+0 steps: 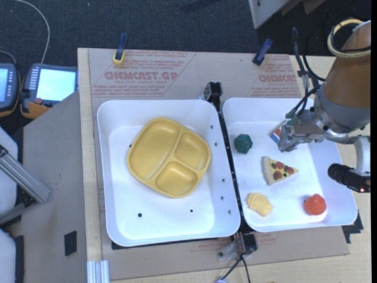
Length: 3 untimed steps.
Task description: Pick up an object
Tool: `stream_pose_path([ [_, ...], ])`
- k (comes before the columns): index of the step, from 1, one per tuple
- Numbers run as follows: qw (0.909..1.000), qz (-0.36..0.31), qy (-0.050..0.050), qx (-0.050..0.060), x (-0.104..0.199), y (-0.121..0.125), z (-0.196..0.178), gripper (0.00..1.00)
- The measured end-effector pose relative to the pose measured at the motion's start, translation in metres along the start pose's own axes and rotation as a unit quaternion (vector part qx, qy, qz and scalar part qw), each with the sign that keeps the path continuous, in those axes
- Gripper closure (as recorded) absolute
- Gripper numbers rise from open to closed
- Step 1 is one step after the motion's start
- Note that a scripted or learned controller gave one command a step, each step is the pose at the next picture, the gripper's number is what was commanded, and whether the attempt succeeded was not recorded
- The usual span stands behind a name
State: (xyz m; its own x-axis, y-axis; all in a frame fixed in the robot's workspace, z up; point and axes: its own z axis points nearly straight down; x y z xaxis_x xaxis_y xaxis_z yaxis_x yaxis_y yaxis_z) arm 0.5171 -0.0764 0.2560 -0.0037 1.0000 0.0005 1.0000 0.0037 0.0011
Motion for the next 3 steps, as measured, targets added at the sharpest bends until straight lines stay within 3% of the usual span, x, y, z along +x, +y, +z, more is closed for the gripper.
stream_pose_path([
  [2,1.0000,0.000,0.000,0.002,0.092,0.002,0.016,1.00],
  [3,1.0000,-0.001,0.001,0.002,0.154,0.006,0.027,1.00],
])
